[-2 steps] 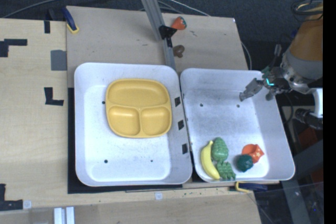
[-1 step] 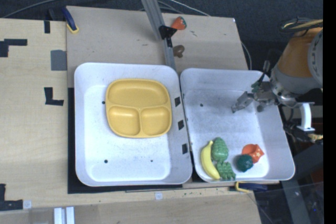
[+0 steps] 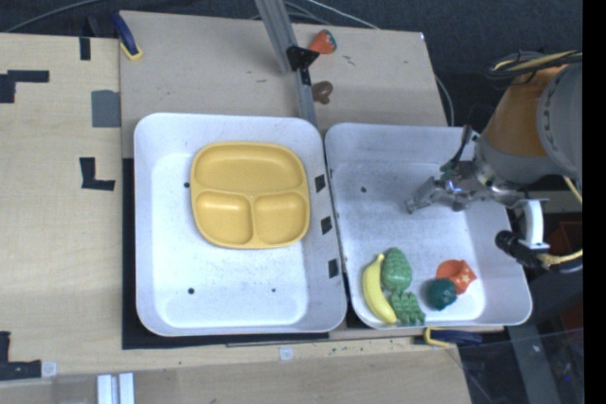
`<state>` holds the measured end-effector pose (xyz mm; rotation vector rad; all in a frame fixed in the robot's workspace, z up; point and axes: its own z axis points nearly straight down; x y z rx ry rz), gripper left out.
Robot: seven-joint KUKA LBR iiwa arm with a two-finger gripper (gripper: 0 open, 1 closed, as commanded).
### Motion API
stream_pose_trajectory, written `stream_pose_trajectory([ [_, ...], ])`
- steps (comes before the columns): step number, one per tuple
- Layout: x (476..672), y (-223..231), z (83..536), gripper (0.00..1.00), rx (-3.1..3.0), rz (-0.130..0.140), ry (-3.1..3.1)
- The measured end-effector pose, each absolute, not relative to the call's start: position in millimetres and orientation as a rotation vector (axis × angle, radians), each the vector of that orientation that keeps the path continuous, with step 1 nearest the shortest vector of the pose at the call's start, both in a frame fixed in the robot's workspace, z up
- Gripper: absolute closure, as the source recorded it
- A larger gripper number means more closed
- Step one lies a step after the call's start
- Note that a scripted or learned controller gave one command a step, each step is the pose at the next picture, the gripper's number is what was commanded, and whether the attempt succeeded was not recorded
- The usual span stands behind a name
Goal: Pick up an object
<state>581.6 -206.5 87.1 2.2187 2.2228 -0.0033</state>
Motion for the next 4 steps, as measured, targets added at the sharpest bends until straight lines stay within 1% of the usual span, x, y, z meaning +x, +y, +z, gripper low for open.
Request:
stream_pose_trajectory([
  [1, 582.0, -206, 99, 1.00, 2.217, -0.002, 2.225],
  [2, 583.3, -202, 162, 1.00, 2.216, 0.004, 2.220],
  [3, 577.6, -197, 220, 1.00, 2.215, 0.004, 2.220],
  [4, 578.7, -197, 258, 1.00, 2.217, 0.003, 2.221],
])
